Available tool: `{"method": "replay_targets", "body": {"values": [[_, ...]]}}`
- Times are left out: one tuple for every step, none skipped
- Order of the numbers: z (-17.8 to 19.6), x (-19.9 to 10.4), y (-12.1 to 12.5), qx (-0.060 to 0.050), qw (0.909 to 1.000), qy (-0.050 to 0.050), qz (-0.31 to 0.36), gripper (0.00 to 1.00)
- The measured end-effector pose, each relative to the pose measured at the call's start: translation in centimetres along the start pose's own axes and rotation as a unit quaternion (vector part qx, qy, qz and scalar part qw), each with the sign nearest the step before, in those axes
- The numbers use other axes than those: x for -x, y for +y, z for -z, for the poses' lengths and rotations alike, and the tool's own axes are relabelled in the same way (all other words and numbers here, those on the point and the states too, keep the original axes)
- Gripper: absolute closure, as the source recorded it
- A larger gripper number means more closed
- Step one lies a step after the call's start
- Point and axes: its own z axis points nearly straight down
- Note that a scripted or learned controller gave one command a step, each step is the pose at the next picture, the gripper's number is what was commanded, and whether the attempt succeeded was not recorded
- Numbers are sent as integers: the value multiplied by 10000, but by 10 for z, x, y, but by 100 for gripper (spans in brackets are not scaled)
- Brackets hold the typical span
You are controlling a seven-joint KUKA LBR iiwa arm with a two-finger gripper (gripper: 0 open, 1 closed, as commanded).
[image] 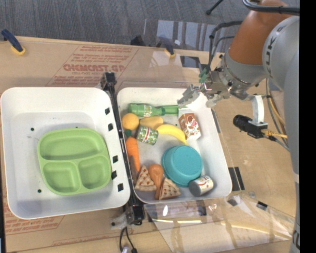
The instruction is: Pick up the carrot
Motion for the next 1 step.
{"method": "replay_targets", "body": {"values": [[-15,-88,-64,-9,9883,4,1526,0]]}}
